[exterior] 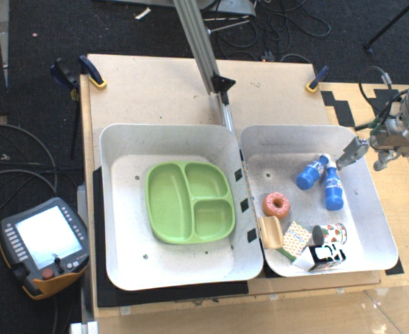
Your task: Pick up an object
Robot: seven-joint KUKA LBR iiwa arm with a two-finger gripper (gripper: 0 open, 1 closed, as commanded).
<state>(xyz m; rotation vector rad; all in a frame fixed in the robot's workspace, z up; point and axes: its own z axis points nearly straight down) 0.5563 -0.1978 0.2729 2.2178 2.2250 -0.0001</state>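
We've got the gripper hanging over the upper right corner of the right bin, fingers spread apart with nothing between them, so no pick has happened yet. All the candidates sit in that bin: two blue bottles lying on their sides and touching at the cap ends in a rough V, a pink donut just below and left of them, then a tan block, a patterned card and a small mug with a dotted print bunched along the lower edge. Our guess is the clutter slid down there because the bin floor slopes toward its walls, which leaves the middle fairly bare. The bottles are nearest the gripper and have open floor on their right, so they look like the easiest grab; the lower pile is packed tight and close to the rim, so fingers could snag a neighbour or the wall. The left bin holds a green divided plate lying flat, well apart from everything else, with the raised divider between the bins in the way.
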